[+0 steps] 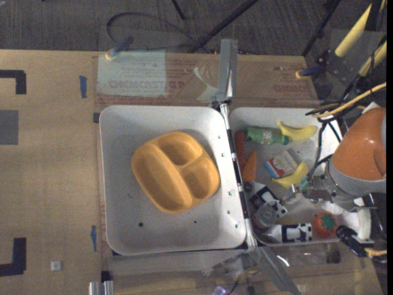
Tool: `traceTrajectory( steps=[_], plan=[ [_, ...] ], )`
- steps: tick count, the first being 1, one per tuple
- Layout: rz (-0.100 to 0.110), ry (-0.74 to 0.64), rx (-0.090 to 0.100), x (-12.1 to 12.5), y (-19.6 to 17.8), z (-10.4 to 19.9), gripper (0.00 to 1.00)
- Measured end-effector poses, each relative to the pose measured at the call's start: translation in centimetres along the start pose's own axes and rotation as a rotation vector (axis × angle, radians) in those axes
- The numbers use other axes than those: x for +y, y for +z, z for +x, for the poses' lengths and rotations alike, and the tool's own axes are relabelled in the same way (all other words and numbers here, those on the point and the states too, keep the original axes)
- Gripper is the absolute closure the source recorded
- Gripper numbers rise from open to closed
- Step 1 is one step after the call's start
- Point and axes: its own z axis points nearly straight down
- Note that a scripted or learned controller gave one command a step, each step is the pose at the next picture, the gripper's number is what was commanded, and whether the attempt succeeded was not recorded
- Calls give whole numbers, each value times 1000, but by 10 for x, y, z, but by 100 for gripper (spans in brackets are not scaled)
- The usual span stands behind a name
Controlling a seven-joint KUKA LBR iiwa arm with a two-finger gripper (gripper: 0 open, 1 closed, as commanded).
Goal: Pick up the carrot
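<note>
The carrot (249, 166) is a small orange cone lying against the left wall of the right bin (328, 140), beside the divider between the bins. The arm reaches in from the right, with its orange band (363, 151) over the right bin's right side. My gripper (293, 193) hangs low over the middle of that bin, to the right of the carrot and a little nearer the camera, with no contact between them. It sits close to a yellow banana (293, 176) and a black-and-white cow-patterned toy (270, 198).
The right bin also holds a green bottle (265, 135), a second banana (296, 129), a small red-and-white box (282, 163), a reddish stick (239, 145), a cow-patterned carton (296, 232) and a red tomato-like toy (325, 224). A yellow divided plate (175, 171) lies in the left bin (123, 214).
</note>
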Motion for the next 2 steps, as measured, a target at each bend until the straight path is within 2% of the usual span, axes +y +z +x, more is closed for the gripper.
traceTrajectory(
  steps=[1, 2],
  plan=[
    [-3, 241, -3, 0, 0, 4, 0],
    [0, 370, 3, 4, 0, -41, 0]
  ],
)
